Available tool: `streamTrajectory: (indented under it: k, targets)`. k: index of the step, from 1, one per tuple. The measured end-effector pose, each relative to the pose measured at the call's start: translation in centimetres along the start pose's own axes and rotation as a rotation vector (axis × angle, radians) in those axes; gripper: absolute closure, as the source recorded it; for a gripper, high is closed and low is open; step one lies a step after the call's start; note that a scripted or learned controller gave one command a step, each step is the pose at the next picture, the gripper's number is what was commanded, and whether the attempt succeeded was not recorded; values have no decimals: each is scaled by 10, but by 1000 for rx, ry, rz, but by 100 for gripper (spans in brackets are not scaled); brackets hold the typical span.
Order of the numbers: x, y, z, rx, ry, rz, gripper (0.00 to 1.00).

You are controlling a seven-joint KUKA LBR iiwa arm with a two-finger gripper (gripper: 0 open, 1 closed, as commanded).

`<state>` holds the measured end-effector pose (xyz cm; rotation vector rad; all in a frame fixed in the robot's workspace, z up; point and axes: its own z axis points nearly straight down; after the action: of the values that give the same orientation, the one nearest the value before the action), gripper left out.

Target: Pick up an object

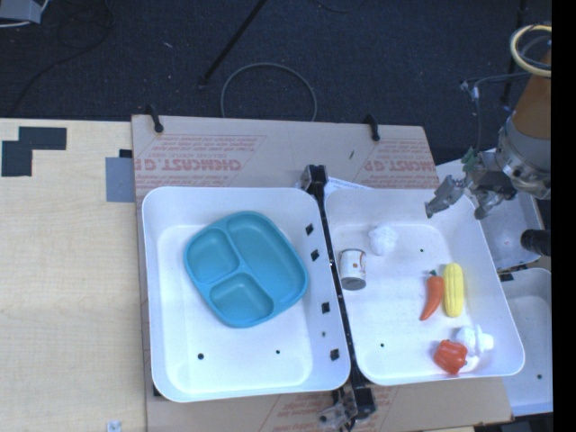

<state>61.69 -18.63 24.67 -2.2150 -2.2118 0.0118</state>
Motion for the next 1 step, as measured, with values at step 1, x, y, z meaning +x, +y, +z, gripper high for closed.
streamTrajectory:
  k: [1]
  targets:
    - [0, 2, -7, -13, -3, -2, 0]
